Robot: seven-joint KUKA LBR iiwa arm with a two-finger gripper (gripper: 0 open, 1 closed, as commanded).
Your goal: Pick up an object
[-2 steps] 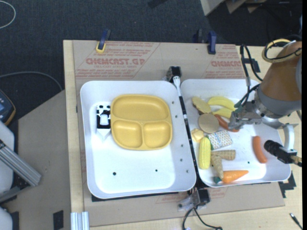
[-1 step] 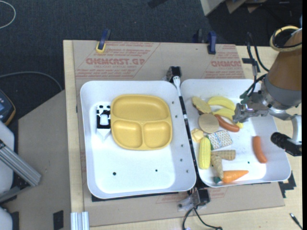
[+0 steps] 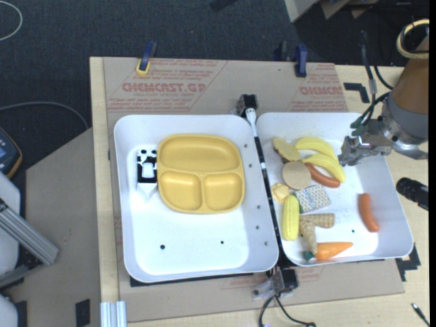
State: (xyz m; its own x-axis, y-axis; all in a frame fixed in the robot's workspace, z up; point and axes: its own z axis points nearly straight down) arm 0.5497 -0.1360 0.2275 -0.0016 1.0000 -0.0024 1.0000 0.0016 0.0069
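Yellow plastic banana [image 3: 319, 150] looks like the likeliest target to me, lying in the right bin [image 3: 398, 213] near its upper middle, with a red-orange sausage [image 3: 325, 175] tucked right under its curve. The gripper [image 3: 349, 152] sits just off the banana's right end, hanging low over the bin's upper right, and honestly I can't tell if it's spread or closed, it's a dark blob from this angle. Nothing visibly in its grip, so I'd call this the approach step, pick not made yet.

Rest of that bin is a proper pile: a tan round cookie-looking piece [image 3: 296, 176] touching the sausage, a corn cob [image 3: 291, 216] below it, a blue-grey patterned block [image 3: 313, 198], a waffle-ish cracker [image 3: 319, 221] and a carrot [image 3: 332, 250] at the bottom. A second sausage [image 3: 368, 212] lies alone on the right side, well apart from the heap.

Left bin [image 3: 197, 254] holds a yellow divided plate [image 3: 200, 172] and a small black-and-white thing [image 3: 146, 166] beside it.

Next move, my guess: it needs to line up over one item and come down clean. The banana is crowded by the sausage, so a sloppy descent could pinch both or knock them. The lone sausage would be the easier grab tbh.
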